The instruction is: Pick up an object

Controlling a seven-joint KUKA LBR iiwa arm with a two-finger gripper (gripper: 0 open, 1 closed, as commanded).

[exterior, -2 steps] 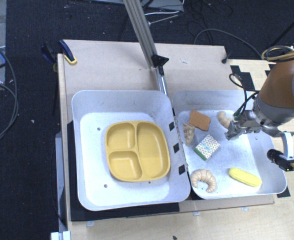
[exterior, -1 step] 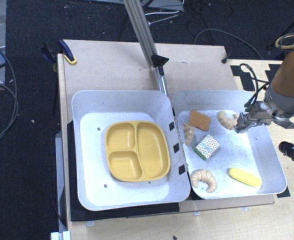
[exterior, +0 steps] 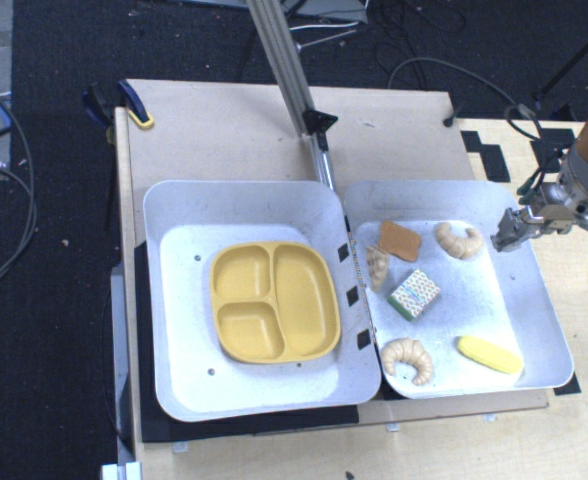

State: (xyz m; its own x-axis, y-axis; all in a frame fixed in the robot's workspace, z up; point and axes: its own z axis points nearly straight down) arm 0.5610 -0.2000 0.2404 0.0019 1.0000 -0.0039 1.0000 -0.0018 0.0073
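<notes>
Two white bins sit side by side on the counter [exterior: 224,128]. The left bin [exterior: 174,268] holds a yellow divided plate [exterior: 274,301]. The right bin [exterior: 534,298] holds a croissant [exterior: 458,240], a brown square [exterior: 401,240], a green-white box [exterior: 414,294], a second croissant [exterior: 407,359] and a yellow banana-like piece [exterior: 489,355]. The tool [exterior: 509,232] hangs at the frame's right, above that bin's upper right rim; whether it is wide or narrow cannot be told.

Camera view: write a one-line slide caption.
Claw at the right bin's far edge, above scattered toy food; yellow divided plate sits in the left bin.
</notes>
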